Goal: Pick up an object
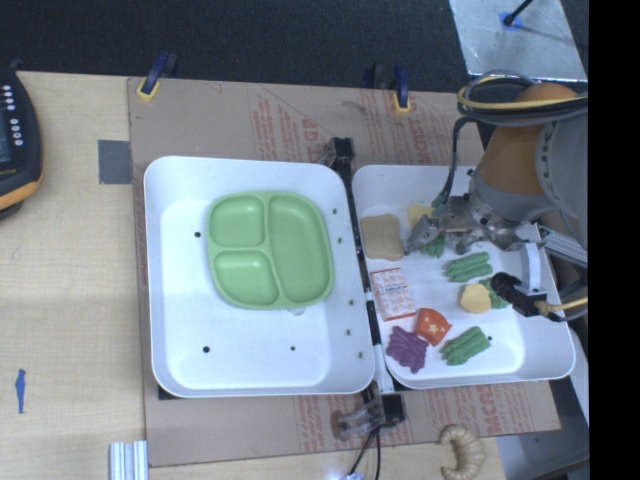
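Note:
The right bin (540, 363) holds several small items: a tan bread slice (381, 236), a red-and-white packet (392, 293), a purple grape bunch (406, 348), a red tomato piece (432, 325), two green pods (465, 345) (468, 266), a yellow lump (475, 298) and a pale yellow piece (417, 213). My gripper (428, 234) hangs low over the bin's upper middle, just right of the bread slice and below the pale yellow piece. A small green bit (436, 249) lies right under it. Nothing is visibly held.
The left bin (180, 358) carries a green divided plate (270, 248). The grey arm with its orange band (515, 158) covers the right bin's upper right corner. A black controller (15, 148) sits at the bench's left edge, and a tan curled object (462, 451) lies below the bins.

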Controlling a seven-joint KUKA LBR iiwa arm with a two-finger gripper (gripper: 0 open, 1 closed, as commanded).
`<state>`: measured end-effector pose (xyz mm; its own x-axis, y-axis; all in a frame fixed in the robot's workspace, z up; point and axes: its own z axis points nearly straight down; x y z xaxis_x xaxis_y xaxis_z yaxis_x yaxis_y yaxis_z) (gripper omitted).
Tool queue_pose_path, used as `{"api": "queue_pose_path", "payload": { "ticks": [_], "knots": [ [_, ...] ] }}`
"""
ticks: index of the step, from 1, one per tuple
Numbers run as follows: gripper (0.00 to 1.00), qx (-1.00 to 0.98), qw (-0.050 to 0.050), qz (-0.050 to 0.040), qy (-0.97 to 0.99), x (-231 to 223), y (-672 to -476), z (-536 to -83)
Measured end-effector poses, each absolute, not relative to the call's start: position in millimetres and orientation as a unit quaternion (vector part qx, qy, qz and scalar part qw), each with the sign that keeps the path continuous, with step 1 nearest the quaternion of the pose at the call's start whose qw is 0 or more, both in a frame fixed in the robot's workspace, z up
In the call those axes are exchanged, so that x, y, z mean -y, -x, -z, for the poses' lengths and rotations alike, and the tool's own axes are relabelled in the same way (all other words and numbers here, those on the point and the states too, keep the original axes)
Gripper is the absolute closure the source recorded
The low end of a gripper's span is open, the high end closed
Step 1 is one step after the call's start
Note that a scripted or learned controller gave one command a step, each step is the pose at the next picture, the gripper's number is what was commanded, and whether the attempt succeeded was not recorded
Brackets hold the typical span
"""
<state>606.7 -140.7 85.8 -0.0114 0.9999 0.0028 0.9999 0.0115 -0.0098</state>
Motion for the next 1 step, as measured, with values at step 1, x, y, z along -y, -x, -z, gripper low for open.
{"api": "queue_pose_path", "payload": {
  "ticks": [1],
  "knots": [
    [0.00, 0.710, -0.001, 0.0008, 0.705, 126.7, -659.0, -93.0]
  ]
}}
